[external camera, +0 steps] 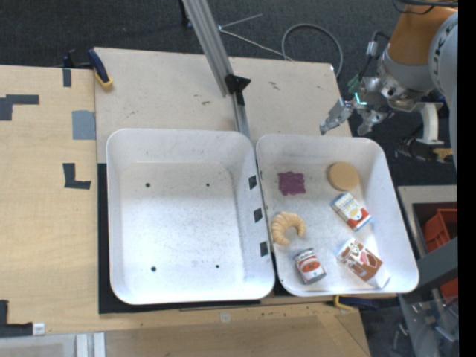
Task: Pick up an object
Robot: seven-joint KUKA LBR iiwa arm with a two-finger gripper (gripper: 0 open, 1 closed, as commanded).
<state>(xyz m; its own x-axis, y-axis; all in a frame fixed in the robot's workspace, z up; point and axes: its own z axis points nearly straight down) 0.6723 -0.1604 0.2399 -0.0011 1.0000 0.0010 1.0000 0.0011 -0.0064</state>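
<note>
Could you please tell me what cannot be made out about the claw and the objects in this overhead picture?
- Claw: small and blurred in the camera view; open or shut cannot be told.
- Arm: cut off by the top and right edges.
- Can and two cartons in the right bin: label print too small to read.
- Purple piece: too blurred to identify.

A pale wooden bench (44, 199) carries grey tape patches (83, 123). Behind it lies dark carpet (119, 13) with a looped cable (312, 39). A metal pole (212, 39) slants across.
</note>
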